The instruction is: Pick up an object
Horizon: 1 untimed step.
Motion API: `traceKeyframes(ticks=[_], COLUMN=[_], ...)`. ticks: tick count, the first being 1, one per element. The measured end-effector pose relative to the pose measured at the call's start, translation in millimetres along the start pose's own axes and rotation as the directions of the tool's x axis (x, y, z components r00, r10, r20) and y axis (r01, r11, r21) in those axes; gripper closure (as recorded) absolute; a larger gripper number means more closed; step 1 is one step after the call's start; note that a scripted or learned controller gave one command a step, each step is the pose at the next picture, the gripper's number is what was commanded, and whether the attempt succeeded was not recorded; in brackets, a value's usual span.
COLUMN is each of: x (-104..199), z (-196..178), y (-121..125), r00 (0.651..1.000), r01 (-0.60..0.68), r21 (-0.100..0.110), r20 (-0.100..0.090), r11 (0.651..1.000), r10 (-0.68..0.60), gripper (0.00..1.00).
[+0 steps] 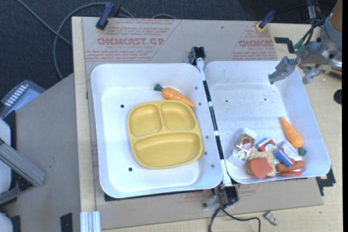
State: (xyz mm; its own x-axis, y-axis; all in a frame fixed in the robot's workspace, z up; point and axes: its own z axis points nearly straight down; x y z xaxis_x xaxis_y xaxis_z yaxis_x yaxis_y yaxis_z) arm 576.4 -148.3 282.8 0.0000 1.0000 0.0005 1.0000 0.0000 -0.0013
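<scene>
A mis-grasp is risked in the crowded heap of small toy foods [269, 157] at five o'clock of the right white bin [244, 89], where neighbours could be nudged; a loose orange plastic carrot [291, 134] is seen beside it. The grey two-finger gripper [293, 70], at one o'clock, appears spread and empty.

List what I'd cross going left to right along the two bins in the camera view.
Left bin → yellow divided plate → carrot beside the plate → right bin → food packet → second carrot → gripper.
</scene>
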Motion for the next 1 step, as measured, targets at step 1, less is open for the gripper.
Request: traceKeyframes(ticks=[1], x=[-62.7], z=[70.4], y=[-5.2], r00=[1.000], r01=[-0.001], r21=[0.001], r20=[0.001], r11=[1.000], r10=[0.001], gripper=[0.00])
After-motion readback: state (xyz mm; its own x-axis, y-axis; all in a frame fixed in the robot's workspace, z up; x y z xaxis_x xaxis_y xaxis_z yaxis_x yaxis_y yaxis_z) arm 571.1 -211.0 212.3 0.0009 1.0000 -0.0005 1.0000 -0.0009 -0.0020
